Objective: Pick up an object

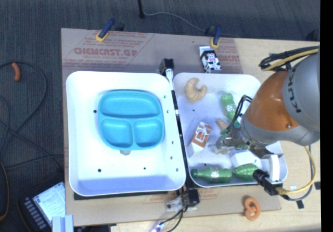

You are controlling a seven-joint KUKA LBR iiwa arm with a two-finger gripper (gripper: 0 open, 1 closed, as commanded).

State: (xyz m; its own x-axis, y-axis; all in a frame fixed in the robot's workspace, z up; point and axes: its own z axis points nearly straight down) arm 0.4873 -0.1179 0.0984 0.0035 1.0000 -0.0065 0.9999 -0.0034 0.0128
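A grey and orange arm (283, 106) reaches into the right bin (250, 81), its gripper (225, 141) low among small items; whether it is parted or closed cannot be told. To grasp well, it should descend straight and centred. The orange-and-white packet (201, 135) lies just beside it, at nine o'clock.

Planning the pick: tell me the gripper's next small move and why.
Probably a short straight descent. The gripper hangs low in the right bin, beside the orange-and-white packet, with nothing visibly between its fingers. The croissant and green pieces lie farther off.
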